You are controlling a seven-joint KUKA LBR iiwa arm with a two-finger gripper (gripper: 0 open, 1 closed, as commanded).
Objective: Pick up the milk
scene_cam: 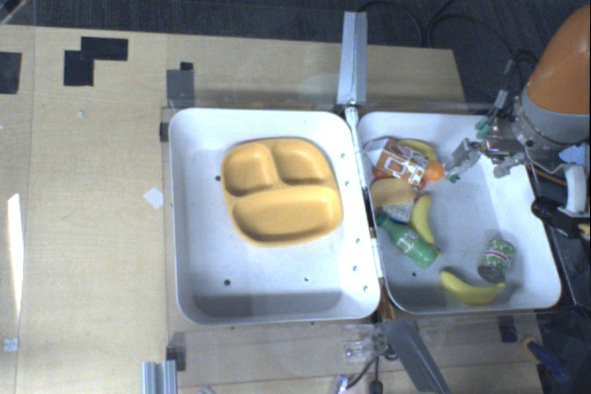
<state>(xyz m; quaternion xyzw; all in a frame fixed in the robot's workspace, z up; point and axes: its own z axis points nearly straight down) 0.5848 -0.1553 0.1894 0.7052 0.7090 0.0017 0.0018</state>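
Note:
The milk (pixel 399 163) is a small brown, orange and white carton lying in the right bin (pixel 545 286), at its upper left, close to the divider. An orange item (pixel 433 172) touches the carton's right end and a banana (pixel 417 146) lies just behind it. My gripper (pixel 482 162) hangs over the upper middle of the right bin, to the right of the carton and apart from it. It looks open, with nothing between its fingers. The arm's orange band (pixel 561 60) sits at the right edge.
Also in the right bin are a pale rounded item (pixel 390 191), a second banana (pixel 422 219), a green bottle (pixel 407 242), a third banana (pixel 471 288) and a small can (pixel 497 259). The left bin (pixel 199 291) holds a yellow divided plate (pixel 279 189).

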